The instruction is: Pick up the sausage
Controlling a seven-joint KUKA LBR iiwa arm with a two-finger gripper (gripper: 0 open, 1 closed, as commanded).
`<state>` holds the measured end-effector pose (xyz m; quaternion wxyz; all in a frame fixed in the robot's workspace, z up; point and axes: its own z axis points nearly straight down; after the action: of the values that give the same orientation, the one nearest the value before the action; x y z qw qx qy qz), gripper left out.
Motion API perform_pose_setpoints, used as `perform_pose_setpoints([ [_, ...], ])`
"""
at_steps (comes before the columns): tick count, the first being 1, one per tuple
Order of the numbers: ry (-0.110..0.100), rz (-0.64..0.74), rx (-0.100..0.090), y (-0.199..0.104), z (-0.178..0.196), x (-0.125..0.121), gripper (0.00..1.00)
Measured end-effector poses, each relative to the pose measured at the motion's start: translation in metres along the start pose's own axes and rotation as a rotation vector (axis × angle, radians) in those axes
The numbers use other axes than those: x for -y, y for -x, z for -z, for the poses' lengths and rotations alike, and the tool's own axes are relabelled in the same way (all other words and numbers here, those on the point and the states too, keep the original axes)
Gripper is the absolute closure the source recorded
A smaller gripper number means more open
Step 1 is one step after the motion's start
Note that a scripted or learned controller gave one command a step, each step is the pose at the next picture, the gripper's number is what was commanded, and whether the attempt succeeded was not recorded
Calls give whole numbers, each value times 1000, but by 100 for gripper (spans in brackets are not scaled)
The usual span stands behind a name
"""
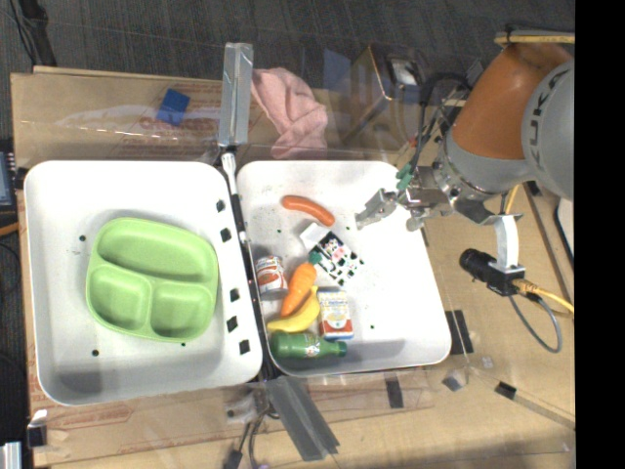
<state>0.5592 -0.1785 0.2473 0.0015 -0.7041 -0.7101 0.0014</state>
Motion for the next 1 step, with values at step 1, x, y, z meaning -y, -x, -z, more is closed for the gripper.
perform_pose_setpoints([
  [1,-2,80,1,-40,-62,-45,0],
])
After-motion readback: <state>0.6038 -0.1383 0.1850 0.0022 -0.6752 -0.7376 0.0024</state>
